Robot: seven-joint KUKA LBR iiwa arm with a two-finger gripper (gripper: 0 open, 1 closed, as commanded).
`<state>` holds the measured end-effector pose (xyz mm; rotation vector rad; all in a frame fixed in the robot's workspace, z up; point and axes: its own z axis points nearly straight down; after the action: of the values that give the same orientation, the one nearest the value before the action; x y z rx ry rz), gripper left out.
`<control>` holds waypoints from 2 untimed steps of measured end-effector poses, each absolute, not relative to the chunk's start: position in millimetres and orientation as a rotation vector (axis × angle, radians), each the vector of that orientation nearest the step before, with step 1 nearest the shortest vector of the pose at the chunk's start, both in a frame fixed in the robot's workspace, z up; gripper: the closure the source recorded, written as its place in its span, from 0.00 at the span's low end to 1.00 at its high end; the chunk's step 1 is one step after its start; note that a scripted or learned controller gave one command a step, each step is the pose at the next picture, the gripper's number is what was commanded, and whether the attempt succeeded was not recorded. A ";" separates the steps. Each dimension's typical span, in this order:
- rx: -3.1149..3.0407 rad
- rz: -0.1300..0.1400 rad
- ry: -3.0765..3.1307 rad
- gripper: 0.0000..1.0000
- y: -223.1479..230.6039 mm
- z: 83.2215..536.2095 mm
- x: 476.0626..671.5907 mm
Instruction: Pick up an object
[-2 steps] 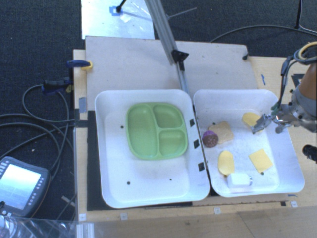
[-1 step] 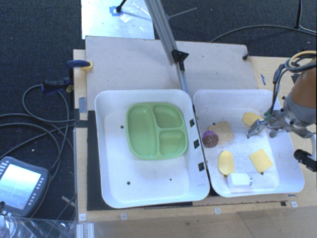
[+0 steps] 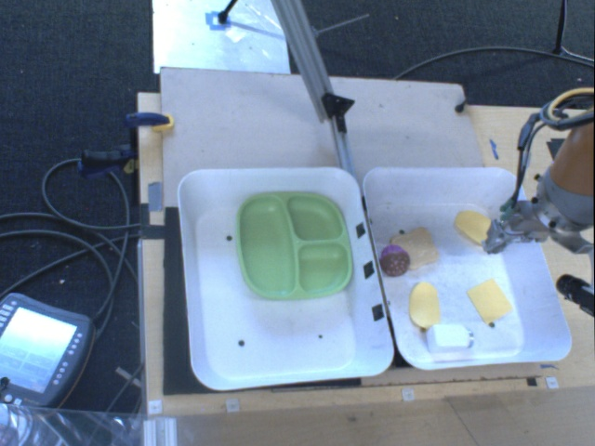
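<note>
While the grey arm with its orange band reaches in from the right, its hand [image 3: 499, 237] is seen low over the right bin [image 3: 548, 337], near that bin's right rim. Whether anything is gripped cannot be told from this view. A rounded yellow piece [image 3: 472, 226] is seen just beside the hand, toward the bin's far right corner. Near the bin's left wall, a dark purple ball [image 3: 394, 260] is found touching a tan, bread-like slab [image 3: 420, 246]. Toward the near edge, an oval yellow piece [image 3: 424, 305] is placed just above a small white block [image 3: 450, 336], and a flat yellow square [image 3: 489, 301] is set to their right. In the left bin [image 3: 209, 342], a green divided plate [image 3: 294, 244] with three compartments is laid near the far right corner. Both bins are carried side by side on the tabletop [image 3: 400, 124], over whose far half a slanted metal pole [image 3: 307, 49] is mounted. At the tabletop's left edge a blue-and-yellow clamp [image 3: 151, 120] is fixed, and a handheld control pendant [image 3: 39, 340] is left on the dark floor beyond.
</note>
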<state>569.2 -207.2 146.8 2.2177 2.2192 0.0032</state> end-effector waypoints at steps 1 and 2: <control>2.217 0.005 2.217 1.00 -208.6 193.2 564.0; 2.214 0.004 2.223 1.00 -208.8 219.4 565.4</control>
<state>565.4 -208.8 219.4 2.2136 2.2230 0.0039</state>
